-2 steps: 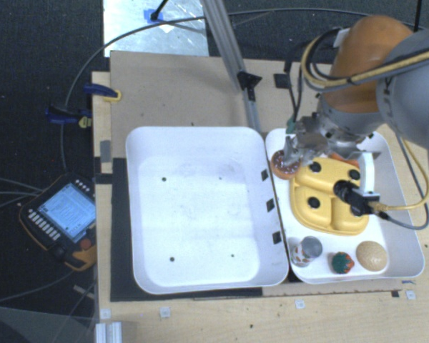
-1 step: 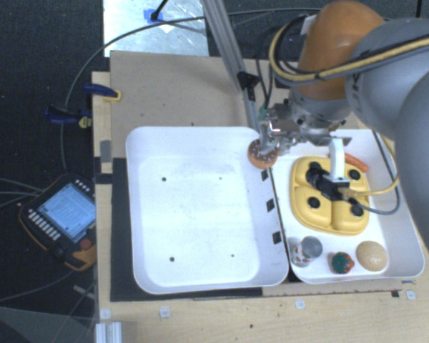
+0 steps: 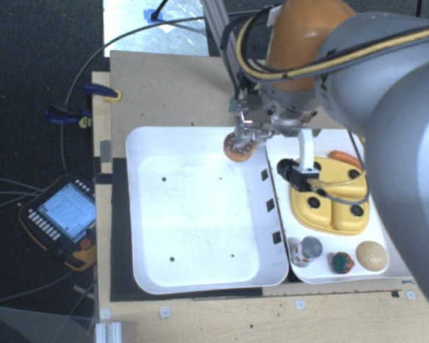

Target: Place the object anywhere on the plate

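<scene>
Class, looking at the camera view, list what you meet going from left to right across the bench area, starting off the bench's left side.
Handheld control pendant → left white bin → small brownish round object under the gripper → yellow plate → beige ball.

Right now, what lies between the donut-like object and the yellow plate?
In the camera view, the bins' adjoining rims lie between the donut-like object and the yellow plate.

The left bin's point(image 3: 193, 213) floor lies open for passage, while the right bin point(image 3: 294, 266) is crowded by a yellow plate point(image 3: 339, 199) and small objects point(image 3: 343, 259).
</scene>
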